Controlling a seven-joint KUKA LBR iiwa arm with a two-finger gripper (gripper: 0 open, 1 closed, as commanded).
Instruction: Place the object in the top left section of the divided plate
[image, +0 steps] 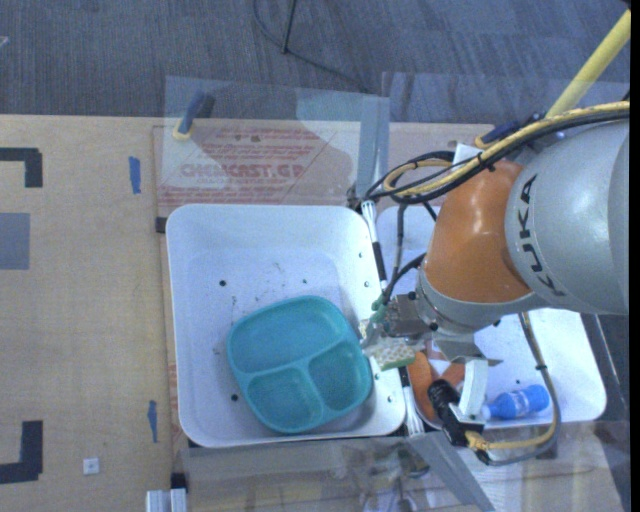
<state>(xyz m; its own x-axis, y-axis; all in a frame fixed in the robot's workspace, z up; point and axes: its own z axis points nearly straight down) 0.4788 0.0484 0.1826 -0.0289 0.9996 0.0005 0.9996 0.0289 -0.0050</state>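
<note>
Plate: you have the teal divided plate lying flat in the lower part of the left white bin, one large section toward the upper left and two smaller ones toward the lower right.
Hand: your hand sits just off the plate's right rim, above the wall between the two bins; whether it is open or closed you cannot tell from this view.
Object: a small pale, speckled item shows right under the hand, touching or just beside the plate's right edge; you cannot tell if it is gripped.
Arm: grey, with its orange band, it comes in from the right over the right bin.
Right bin: you can see an orange thing and a blue bottle there.
Worktop: tan worktop with blue tape marks.
</note>
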